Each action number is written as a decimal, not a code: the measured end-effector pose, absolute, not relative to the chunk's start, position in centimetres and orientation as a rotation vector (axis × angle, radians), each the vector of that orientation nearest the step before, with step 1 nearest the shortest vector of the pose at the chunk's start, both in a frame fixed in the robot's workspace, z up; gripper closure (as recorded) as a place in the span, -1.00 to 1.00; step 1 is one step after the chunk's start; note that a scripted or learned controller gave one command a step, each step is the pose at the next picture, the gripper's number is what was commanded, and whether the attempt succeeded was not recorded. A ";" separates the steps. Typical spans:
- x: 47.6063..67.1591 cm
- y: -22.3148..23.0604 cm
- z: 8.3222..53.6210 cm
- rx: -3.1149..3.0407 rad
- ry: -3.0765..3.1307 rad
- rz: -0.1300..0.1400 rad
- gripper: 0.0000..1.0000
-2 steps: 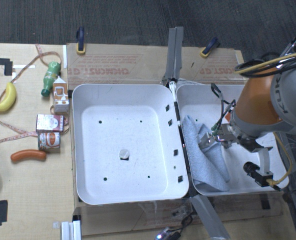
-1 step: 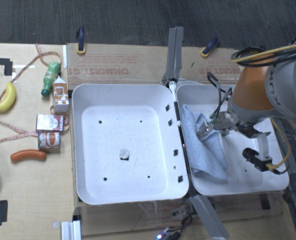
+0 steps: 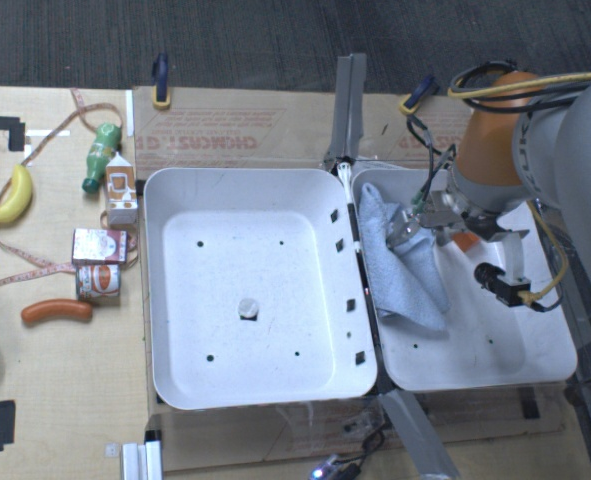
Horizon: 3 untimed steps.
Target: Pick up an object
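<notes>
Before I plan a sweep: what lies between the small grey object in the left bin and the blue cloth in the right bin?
In the camera view, bare white floor of the left bin runs from the small grey object to the two bins' adjoining rims, then the blue cloth.

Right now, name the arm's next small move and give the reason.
Probably ease the claw straight down onto the blue cloth: it sits over the cloth's upper folds in the right bin, and nothing is visibly held yet.

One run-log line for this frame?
arm: over right bin | gripper: at blue cloth | grasp: unclear | left bin: small grey object
</notes>
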State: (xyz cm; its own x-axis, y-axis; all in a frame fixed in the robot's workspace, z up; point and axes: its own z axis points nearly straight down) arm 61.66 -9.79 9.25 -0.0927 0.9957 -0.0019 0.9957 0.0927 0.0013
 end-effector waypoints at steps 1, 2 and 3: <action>65.7 -9.5 9.3 1.993 2.425 -0.002 -1.00; 65.9 -13.5 11.2 1.970 2.442 0.000 -1.00; 62.9 -17.4 9.3 2.068 2.363 -0.001 -1.00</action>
State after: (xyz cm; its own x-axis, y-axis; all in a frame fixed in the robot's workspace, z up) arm 62.91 -17.35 9.26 -0.1323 0.9912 -0.0018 0.9912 0.1323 0.0004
